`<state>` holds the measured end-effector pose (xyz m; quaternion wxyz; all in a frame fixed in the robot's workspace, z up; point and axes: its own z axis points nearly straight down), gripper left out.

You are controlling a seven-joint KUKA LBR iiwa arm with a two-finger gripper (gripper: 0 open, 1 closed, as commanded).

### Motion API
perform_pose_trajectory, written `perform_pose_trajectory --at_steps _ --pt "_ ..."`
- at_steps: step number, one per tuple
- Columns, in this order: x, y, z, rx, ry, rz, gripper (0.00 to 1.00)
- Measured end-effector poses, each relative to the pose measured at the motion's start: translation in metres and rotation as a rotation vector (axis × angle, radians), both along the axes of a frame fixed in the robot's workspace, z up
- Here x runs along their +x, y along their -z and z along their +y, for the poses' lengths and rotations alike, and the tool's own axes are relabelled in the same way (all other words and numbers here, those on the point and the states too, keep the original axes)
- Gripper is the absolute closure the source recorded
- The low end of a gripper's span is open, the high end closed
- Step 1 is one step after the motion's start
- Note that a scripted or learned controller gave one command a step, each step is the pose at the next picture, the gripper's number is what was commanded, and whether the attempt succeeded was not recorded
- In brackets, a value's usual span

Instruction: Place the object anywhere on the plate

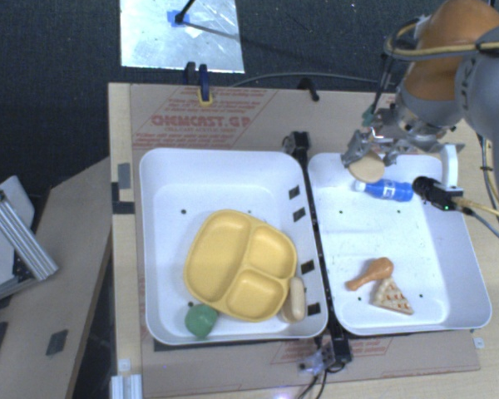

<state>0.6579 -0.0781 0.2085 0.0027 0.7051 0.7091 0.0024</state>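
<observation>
Nearest you, a green ball [201,320] lies beside the yellow plate [239,264] in the left bin [166,181]. Your arm [457,56] bends down over the right bin's [457,248] far corner, gripper [368,158] clamped on a tan round object [368,169].

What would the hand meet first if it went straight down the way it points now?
Probably the round tan cookie right under the hand, in the right bin. Whether they already touch is unclear from this slanted view.
</observation>
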Motion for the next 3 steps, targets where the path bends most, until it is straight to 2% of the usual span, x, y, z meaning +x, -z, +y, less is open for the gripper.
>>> perform_pose_trajectory --at_steps 1,2,3 --pt "0.001 -0.040 0.000 0.000 0.000 0.002 1.00" --pt "-0.016 -0.043 0.058 0.002 -0.004 0.006 1.00" --pt "-0.021 -0.030 0.113 0.002 -0.003 0.006 1.00"
